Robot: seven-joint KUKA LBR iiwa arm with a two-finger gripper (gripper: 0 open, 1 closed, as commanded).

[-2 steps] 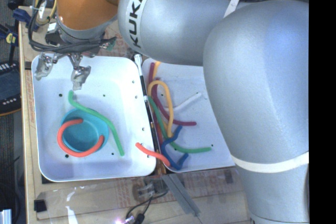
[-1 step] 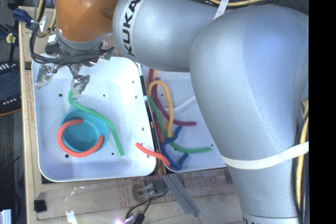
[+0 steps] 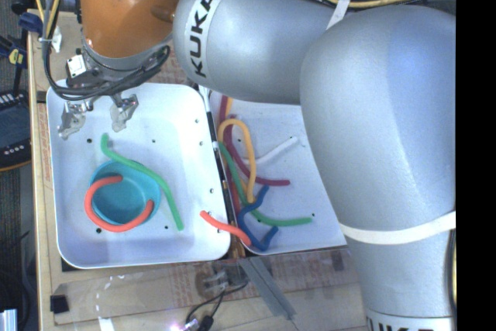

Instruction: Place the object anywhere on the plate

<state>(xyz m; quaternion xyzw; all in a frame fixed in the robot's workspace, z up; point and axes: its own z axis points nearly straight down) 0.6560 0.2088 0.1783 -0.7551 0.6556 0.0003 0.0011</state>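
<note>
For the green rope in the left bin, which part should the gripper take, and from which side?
Probably the green rope's lower stretch, right of the blue plate, where it lies on bare bin floor. Come from straight above with the gripper, fingers set across the strand. Its upper part crosses the plate rim close to the orange rope, so a grip there risks catching both.

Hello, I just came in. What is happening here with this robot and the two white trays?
A grey KUKA arm reaches in from the right over two white bins. Its gripper hangs above the far end of the left bin, fingers apart, with nothing between them. In that bin a blue plate already has an orange rope curled on it and a green rope lying across its edge. The right bin holds a tangle of coloured ropes. A red rope straddles the divide between the bins.
</note>
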